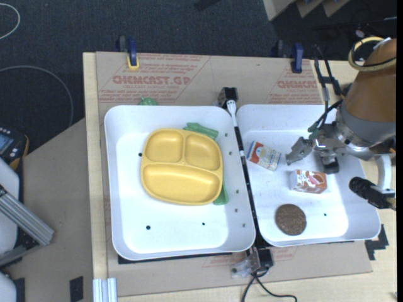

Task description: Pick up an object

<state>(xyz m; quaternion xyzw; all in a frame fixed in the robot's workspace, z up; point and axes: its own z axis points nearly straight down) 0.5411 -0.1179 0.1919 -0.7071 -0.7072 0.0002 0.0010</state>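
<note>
Over the right bin (352, 228), seen from the fixed camera above the counter (182, 71), our pincer (313, 148) hangs with its two fingers spread apart and nothing between them. One finger points left toward the small red-and-white packet (263, 155); the other sits just above the red-and-white wrapped item (309, 181). We judge that the grasp has not begun.

What could go wrong from here? The pincer stands between two candidates, so we risk closing on the gap and catching neither. Both look like soft, crinkly wrappers, and a finger landing on top of one instead of beside it would likely press it flat against the bin floor or push it aside. The wrapped item lies near the wrist hardware, so a slanted descent could nudge it away. The brown round disc (291, 219) sits low and flat near the front of the bin; it seems hard to get fingers under, and we would not choose it first.

As for the containers: the right bin holds the packet, the wrapped item and the disc, all apart from one another. The left bin (126, 187) holds a yellow divided tray (182, 167) with something green (203, 130) showing from beneath its far and right edges.
</note>
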